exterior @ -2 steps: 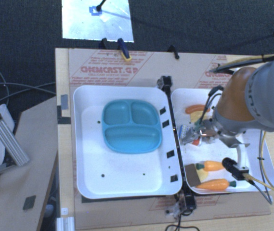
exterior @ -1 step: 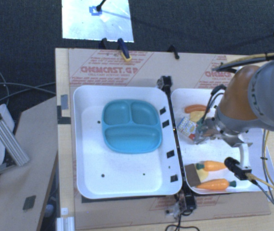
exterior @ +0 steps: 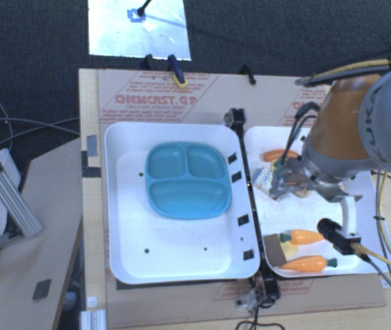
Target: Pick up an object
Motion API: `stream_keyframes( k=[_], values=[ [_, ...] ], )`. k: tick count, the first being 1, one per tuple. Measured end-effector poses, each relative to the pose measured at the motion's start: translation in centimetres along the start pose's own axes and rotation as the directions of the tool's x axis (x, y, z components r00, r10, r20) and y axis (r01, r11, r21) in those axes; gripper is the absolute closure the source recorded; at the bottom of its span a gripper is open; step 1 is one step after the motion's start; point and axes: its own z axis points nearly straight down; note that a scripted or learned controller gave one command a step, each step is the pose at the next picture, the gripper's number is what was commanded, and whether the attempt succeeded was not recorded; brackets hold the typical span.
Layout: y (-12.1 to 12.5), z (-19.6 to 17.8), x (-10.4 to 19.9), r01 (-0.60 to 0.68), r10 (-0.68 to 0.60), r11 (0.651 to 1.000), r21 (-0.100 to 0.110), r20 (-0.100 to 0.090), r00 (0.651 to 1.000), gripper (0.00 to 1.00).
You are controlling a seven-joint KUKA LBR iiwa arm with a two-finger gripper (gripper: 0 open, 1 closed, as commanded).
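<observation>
My gripper (exterior: 282, 183) reaches down into the right bin (exterior: 360, 270) near its left wall, under the grey and orange wrist. It stands over a crinkled silver packet (exterior: 262, 178), and whether it touches the packet cannot be made out. An orange carrot-like piece (exterior: 275, 155) lies just behind the gripper. Two toy carrots with green tops lie at the front of the same bin, one at mid height (exterior: 306, 237) and one by the front rim (exterior: 308, 263). A pale yellow piece (exterior: 290, 250) sits between them.
The left bin (exterior: 130, 253) holds a blue divided plate (exterior: 187, 180). Black clips line the wall between the two bins (exterior: 244, 198). A black fitting with a cable (exterior: 337, 237) hangs off the arm over the right bin's front. A shiny metal sheet (exterior: 139, 19) lies behind the bench.
</observation>
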Motion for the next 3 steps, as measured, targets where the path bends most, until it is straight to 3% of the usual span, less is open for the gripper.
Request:
stream_keyframes(
  k=[1, 3],
  values=[
    [-3.3, 0.5, -4.1, -0.013, 0.013, 1.0, 0.009, 0.005, 1.0, 1.0],
    [-3.8, -1.8, 7.9, 0.002, -0.002, 1.0, 0.007, 0.0, 1.0, 1.0]
  ],
)
